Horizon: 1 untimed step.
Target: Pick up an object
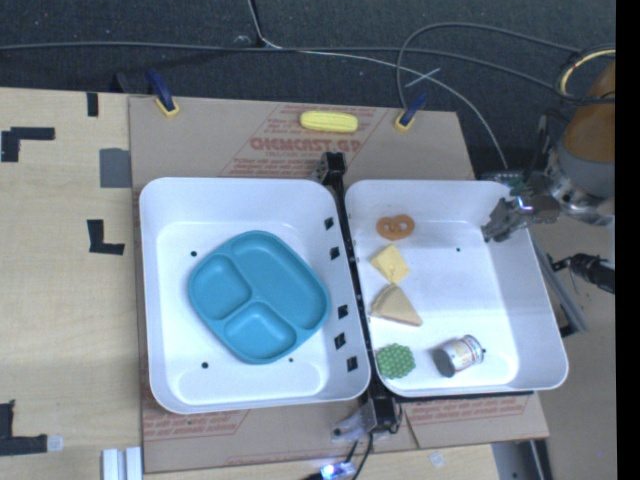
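Your pincer (503, 218) hangs at the right bin's (530, 298) upper right rim, at about two o'clock from the bin's middle, and you cannot tell from this slant how it is set; nothing shows in its grip. The candidates all lie in that right bin: a pretzel (396, 228) near the top at eleven o'clock, a yellow cheese cube (391, 264) just below it, a pale cheese wedge (397, 307) under that, a green bumpy ball (395, 361) at seven o'clock by the bottom wall, and a small metal can (458, 355) lying on its side at five o'clock. The left bin (160, 298) bears a blue divided tray (258, 295), and a yellow corn cob (328, 122) rests on the cardboard of the tabletop (60, 298) beyond the bins. For a clean pick, you would probably do best with the cheese cube: it sits apart from its neighbours and offers flat sides. Bring the arm across toward nine o'clock, centre over the cube, line up with its flat faces, and come straight down. The can looks likely to roll, and the ball sits close to the wall, so leave both.
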Available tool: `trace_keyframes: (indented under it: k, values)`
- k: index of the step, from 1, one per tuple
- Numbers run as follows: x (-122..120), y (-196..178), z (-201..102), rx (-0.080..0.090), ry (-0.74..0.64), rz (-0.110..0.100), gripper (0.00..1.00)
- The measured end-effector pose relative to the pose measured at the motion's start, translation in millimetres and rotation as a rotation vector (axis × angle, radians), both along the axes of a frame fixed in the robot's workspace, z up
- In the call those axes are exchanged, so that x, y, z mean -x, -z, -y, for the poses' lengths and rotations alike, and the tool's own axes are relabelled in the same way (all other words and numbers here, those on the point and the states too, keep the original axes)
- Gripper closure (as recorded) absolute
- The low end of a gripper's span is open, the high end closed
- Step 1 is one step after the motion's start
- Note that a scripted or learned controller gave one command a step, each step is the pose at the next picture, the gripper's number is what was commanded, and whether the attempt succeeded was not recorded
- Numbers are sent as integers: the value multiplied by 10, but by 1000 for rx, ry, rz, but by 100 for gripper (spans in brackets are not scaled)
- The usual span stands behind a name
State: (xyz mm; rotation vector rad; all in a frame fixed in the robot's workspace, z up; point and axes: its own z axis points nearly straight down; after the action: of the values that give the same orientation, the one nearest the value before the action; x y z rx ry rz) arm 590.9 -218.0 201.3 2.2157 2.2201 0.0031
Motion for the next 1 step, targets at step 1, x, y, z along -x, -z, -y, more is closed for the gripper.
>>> trace_keyframes:
  k: [1]
  values:
    - [-3, -34, -3, -2, 1, -5, 100]
